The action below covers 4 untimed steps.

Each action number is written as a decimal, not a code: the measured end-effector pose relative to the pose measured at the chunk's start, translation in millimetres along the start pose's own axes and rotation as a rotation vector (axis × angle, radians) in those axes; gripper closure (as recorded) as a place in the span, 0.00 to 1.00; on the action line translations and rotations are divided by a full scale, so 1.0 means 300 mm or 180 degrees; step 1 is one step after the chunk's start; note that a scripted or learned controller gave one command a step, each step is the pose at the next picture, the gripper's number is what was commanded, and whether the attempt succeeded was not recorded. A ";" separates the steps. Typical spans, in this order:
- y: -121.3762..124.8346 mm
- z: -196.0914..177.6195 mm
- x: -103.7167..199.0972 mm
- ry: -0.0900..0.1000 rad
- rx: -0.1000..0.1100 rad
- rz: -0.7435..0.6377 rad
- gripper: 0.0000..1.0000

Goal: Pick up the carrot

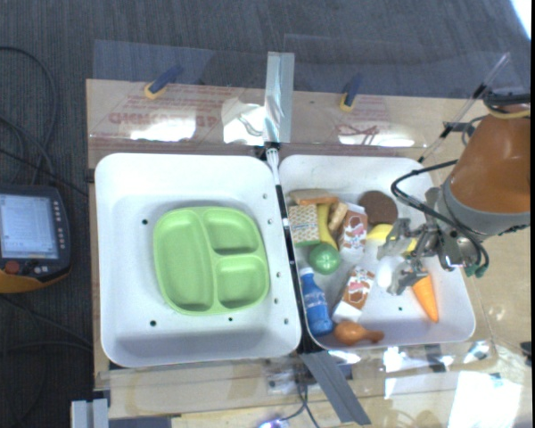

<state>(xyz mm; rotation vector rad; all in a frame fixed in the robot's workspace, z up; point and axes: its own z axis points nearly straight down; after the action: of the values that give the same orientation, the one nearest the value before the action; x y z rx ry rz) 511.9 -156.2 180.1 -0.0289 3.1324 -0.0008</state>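
The carrot (426, 298) is a short orange cone lying near the right wall of the right bin (446, 328), with its tip pointing toward the front. My gripper (405, 268) hangs over that bin, directly at the carrot's thick upper end. Its metal parts overlap the carrot's top, so I cannot make out whether the carrot sits between them. The grey arm with its orange band (492, 168) comes in from the right, above the bin's right edge.
The right bin also holds a blue bottle (316, 304), a green ball (324, 258), a brown round piece (380, 208), two small cartons (353, 230) (359, 289) and an orange-brown item (357, 333). A green divided plate (212, 259) lies in the left bin (125, 194).
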 end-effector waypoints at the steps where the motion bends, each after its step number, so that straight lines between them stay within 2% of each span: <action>1: -0.118 -0.250 0.070 0.0012 -0.0001 -0.1294 1.00; 2: 0.002 -0.301 -0.036 0.0015 -0.0018 -0.2286 1.00; 3: -0.196 -0.722 -0.054 0.0005 -0.0002 -0.2860 1.00; 4: -0.225 -0.708 -0.357 0.0011 -0.0030 -0.3598 1.00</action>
<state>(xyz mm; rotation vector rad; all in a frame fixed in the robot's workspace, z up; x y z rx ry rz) 618.3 -221.7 393.4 -1.7049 2.6338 0.0057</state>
